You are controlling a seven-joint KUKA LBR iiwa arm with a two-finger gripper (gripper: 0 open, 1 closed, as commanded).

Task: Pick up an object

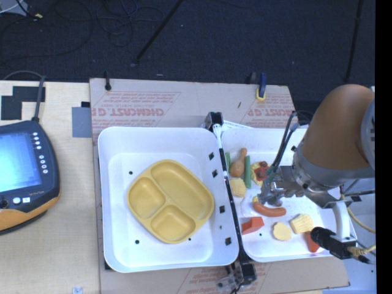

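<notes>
One arm [334, 139] hides the fingers [269, 195] above the sausage [269, 210]; their grip unreadable.

The arm [340, 136] reaches in from the right — orange band uppermost, wrist bent downward — with the gripper [269, 196] hanging low and pointing down.

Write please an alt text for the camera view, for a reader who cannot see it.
A grey and orange robot arm reaches from the right, its gripper low over toy food in the right white bin, just above a red sausage. The left white bin holds a yellow divided plate.
</notes>
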